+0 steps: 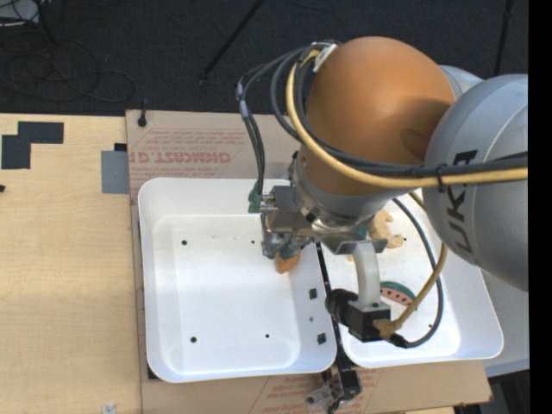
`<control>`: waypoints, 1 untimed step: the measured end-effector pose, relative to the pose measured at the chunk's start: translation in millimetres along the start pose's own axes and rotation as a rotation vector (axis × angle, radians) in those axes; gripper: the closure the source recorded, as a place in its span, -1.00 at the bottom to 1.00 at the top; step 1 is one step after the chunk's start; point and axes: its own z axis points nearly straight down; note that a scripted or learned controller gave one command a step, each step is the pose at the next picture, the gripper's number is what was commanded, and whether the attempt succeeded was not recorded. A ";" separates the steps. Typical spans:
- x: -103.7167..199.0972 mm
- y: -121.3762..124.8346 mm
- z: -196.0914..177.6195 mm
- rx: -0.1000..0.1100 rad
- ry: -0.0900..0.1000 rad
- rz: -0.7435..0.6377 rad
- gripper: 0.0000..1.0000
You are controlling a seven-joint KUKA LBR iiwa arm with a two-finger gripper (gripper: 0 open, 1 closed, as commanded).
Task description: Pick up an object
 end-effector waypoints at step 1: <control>68.4 0.5 -114.1 -0.009 0.005 -0.003 1.00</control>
